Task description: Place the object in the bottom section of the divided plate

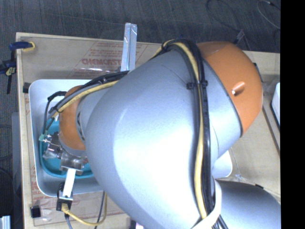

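White bin (34, 128) on cardboard-covered bench (57, 46), blue clamp (19, 46) at corner

The grey arm (157, 142) reaches leftward, its gripper (52, 149) pointed down.

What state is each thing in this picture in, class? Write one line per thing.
Arm: reaching across the bench into the left bin, hiding most of the view.
Gripper: low over the blue plate; fingers hidden.
Blue plate: lying in the left bin, mostly covered.
Left bin: flat on the bench.
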Controlling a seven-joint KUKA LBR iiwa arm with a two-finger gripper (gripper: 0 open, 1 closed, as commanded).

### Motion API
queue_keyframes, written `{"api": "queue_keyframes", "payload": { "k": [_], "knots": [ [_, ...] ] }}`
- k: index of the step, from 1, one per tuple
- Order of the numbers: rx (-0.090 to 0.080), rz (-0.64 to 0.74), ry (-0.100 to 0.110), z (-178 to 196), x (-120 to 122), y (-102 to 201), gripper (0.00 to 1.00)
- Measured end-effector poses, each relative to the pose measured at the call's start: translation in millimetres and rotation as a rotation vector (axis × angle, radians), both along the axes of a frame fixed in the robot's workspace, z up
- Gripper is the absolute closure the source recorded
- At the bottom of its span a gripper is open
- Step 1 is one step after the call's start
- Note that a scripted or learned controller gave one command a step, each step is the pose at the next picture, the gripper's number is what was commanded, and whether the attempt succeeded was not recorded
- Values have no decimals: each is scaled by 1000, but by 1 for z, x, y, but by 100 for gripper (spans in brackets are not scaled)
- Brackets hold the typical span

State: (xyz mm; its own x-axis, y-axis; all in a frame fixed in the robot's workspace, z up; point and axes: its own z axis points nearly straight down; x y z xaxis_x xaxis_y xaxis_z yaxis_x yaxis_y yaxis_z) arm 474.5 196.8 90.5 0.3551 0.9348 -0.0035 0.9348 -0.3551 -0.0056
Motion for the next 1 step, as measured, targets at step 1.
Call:
{"api": "queue_keyframes", "payload": {
  "k": [1],
  "knots": [
    [-18, -10, 8, 9, 0, -12, 100]
  ]
}}
